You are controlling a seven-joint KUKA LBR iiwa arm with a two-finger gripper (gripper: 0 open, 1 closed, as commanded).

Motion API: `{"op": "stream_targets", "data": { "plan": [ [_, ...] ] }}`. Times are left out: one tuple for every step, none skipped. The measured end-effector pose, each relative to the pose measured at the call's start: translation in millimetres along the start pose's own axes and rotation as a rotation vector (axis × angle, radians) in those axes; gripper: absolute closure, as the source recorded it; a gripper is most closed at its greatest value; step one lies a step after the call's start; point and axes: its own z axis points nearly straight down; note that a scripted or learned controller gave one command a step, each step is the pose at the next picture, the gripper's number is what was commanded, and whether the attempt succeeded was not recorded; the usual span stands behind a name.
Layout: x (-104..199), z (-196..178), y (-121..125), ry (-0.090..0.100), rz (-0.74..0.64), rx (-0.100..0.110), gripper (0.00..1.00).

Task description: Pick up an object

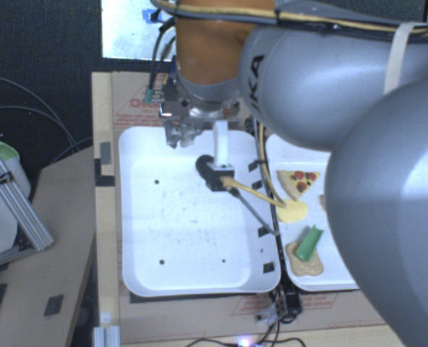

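Note:
My gripper [180, 134] hangs over the far edge of the left white bin [185, 237], below the orange band of the arm. Nothing shows beneath it but the bin's bare floor. The objects lie in the right bin [330, 283]: a pizza slice toy [299, 182] with red dots, a pale yellow piece [293, 211] just in front of it, and a green stick [309, 242] resting on a beige piece [306, 265]. The gripper stands well to the left of all of them, touching none.
The big grey arm covers most of the right bin and the view's right side. A divider with black clips [266, 230] separates the two bins. Aluminium bars [15, 208] and cables stand off the bench at the left.

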Motion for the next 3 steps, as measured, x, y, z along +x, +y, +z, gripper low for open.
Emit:
{"op": "stream_targets", "data": {
  "plan": [
    [-1.1,-144.6,-16.2,0.008,0.000,-0.021,1.00],
    [-1.4,-55.3,-68.5,-0.002,0.000,0.005,1.00],
    [-1.5,-178.2,-58.8,0.007,0.000,-0.019,1.00]
  ]
}}
